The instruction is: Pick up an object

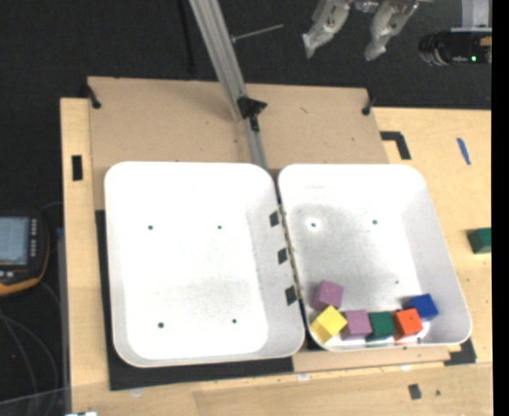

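Pincer [351,35] released, empty, beyond the right bin [436,224] far edge; cube cluster [371,317] sits at bin's near edge, straight across.

We see two bins [193,258] of smooth white plastic with a faint grey scuffing, on a matt, wood-like tan bench [228,124]. The blocks [371,323] look like matt foam, and the slanted rail [219,46] like brushed metal.
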### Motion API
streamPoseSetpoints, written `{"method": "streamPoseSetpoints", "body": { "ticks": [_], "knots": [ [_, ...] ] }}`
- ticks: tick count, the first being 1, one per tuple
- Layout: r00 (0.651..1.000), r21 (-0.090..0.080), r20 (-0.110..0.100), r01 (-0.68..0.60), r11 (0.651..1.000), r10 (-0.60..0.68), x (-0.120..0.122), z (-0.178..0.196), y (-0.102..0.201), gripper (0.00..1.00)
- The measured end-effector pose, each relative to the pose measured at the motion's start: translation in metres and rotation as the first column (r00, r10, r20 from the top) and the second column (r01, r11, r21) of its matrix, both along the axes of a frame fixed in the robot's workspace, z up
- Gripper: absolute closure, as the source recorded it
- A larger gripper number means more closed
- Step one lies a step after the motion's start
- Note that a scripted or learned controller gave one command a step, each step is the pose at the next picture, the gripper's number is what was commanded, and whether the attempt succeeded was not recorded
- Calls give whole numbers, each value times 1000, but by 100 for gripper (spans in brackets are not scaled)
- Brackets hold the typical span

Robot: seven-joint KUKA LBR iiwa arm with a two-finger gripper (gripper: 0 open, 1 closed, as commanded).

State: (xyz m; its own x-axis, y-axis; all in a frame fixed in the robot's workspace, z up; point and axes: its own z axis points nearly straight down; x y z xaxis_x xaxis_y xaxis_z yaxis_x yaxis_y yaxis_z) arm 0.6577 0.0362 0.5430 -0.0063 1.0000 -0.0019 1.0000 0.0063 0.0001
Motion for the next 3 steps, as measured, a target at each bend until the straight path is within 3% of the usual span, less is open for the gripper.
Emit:
{"method": "streamPoseSetpoints", "body": {
  "ticks": [3],
  "knots": [
    [1000, 0, 0, -2, 1000, 2, 0, 0, 0, 0]
  ]
}}
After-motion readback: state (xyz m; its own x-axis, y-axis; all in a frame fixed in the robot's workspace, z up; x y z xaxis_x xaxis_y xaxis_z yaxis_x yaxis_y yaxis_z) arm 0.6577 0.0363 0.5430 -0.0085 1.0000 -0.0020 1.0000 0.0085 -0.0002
